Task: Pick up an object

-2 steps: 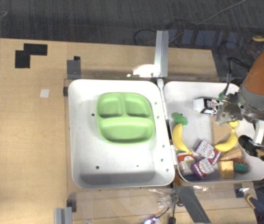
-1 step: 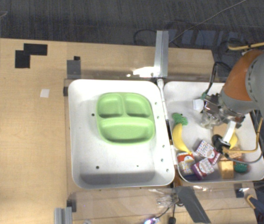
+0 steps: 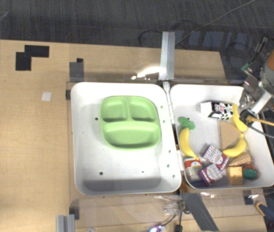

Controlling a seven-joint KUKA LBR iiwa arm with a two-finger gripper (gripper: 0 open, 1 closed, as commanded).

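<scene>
Camera view: gripper [image 3: 251, 106] at the far right corner of the right bin [image 3: 202, 134], beside a yellow banana [image 3: 238, 121]; whether it grips anything cannot be told. Green divided plate [image 3: 129, 121] lies in the left bin [image 3: 88, 153].

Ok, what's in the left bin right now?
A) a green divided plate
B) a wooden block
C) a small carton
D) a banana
A: the green divided plate lies in the left bin, while the banana with the green stem sits in the right bin.
</scene>
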